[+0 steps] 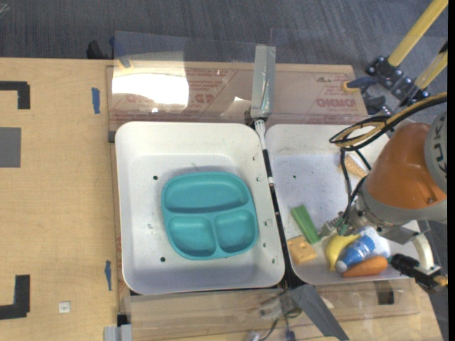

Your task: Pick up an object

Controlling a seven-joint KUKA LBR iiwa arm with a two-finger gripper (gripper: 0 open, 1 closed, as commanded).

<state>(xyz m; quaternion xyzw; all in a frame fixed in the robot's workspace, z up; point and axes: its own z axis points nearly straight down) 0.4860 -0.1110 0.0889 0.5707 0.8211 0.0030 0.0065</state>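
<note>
The right bin (306, 155) holds a green stick-shaped piece (305, 224), a tan cheese-like block (301, 251), a yellow banana-like piece (337, 248), a blue and white bottle (360, 251) and an orange carrot-like piece (366, 266), all bunched at its near edge. The arm's orange band (404, 172) hangs over the bin's right half, and the gripper (350, 224) reaches down just above the yellow piece and the bottle. A teal divided tray (208, 213) lies in the left bin (142, 155).
A clear plastic sheet and a grey upright post (262, 84) stand behind the bins. Black cables (370, 126) loop over the right bin's far corner. A thin wooden piece (353, 165) lies near the arm. Yellow rods (423, 23) cross the top right.
</note>
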